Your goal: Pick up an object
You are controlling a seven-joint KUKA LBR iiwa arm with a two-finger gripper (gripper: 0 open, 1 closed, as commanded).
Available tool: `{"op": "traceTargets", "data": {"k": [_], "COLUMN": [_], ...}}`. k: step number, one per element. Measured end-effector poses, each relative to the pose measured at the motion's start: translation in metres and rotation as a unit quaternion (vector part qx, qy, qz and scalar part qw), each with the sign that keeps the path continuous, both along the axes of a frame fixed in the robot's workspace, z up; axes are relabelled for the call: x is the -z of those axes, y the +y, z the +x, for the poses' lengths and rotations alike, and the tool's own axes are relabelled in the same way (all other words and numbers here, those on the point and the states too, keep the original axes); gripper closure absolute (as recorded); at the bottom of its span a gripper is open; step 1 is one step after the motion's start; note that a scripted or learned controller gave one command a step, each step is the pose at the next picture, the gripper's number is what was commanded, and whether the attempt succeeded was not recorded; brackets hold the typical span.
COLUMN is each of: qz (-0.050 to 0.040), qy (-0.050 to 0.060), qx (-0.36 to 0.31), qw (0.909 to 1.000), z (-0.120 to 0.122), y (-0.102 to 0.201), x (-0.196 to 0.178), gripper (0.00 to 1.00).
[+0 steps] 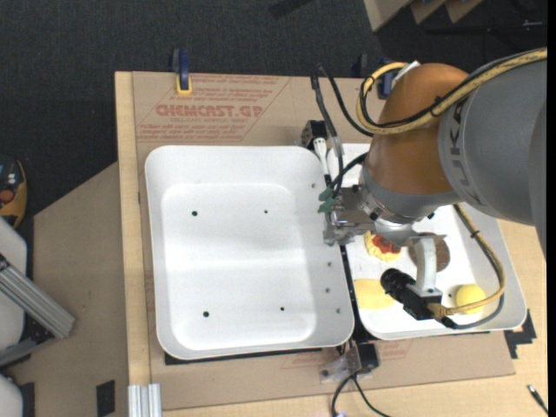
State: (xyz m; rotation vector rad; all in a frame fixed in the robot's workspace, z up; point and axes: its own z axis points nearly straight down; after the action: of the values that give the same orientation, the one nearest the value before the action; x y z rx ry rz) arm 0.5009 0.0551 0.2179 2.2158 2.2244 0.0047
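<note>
Objects: two yellow pieces (372, 295) (470, 297), one red piece (382, 247), one brown piece (443, 252); jaws' state unclear.

Four small things lie in the right bin (408, 327), all close around the pincer (380, 234), which reaches down into that bin.

A small red and yellow piece (381, 247) sits directly under the pincer, partly covered by it; its shape cannot be made out.

A brown round thing (442, 253) lies just to the right of the pincer in the camera view, half hidden.

A pale yellow flat piece (370, 294), with soft, rounded edges, lies flat on the bin floor, nearer the bin's front edge than the pincer is.

A bright yellow rounded thing (470, 296), lemon-like, rests farthest from the pincer, toward the bin's front right corner.
</note>
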Motion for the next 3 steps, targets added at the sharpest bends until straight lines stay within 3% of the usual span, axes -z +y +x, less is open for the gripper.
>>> {"op": "traceTargets", "data": {"k": [1, 2, 3], "qz": [-0.0002, -0.0001, -0.0001], "qy": [0.005, 0.002, 0.004], "qx": [0.003, 0.002, 0.002], "qw": [1.0, 1.0, 1.0], "z": [-0.023, -0.022, -0.023], "y": [-0.007, -0.007, -0.006], "x": [0.022, 0.01, 0.035], "gripper": [1.0, 1.0, 1.0]}}
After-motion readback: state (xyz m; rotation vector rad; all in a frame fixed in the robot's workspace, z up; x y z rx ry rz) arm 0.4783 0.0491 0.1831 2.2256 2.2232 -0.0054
